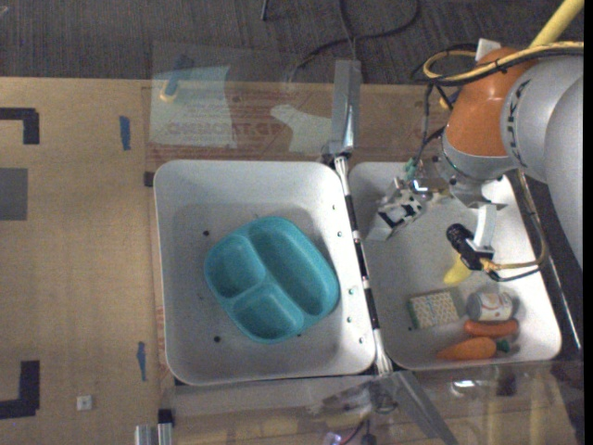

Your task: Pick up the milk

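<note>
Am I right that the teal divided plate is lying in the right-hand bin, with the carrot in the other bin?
Not quite: the camera view shows the teal divided plate in the left bin. The carrot lies in the other, right bin, as you implied.

Only one piece of lettering shows: a line of faint brown capitals printed on the cardboard sheet (241, 130) that lies on the counter (74, 248) along its far edge, just behind the left bin (176, 188). A clear plastic sheet (199, 105) lies over part of it and glare washes the letters out, so the word cannot be read with any certainty. The things in the right bin (547, 341) show no label that can be read at this size.
</note>
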Robot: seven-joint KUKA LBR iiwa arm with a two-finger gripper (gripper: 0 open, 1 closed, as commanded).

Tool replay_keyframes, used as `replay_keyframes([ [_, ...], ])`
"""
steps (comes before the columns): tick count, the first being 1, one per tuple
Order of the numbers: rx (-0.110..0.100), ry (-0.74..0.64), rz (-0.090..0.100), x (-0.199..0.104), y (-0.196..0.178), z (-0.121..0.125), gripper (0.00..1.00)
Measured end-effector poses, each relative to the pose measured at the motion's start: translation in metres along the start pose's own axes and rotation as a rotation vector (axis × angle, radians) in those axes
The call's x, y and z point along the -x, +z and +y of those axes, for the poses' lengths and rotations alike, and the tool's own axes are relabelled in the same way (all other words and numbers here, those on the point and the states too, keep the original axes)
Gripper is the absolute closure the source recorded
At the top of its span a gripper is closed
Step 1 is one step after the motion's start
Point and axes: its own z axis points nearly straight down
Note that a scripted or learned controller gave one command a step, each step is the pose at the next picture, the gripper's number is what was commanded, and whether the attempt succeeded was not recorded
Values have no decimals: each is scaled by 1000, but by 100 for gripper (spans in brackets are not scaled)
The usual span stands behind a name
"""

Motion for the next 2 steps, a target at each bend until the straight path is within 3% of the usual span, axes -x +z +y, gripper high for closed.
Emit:
replay_keyframes([
  [1, -5, -58, 10, 4, 1, 9, 0],
  [2, 9, -234, -1, -1, -1, 1, 0],
])
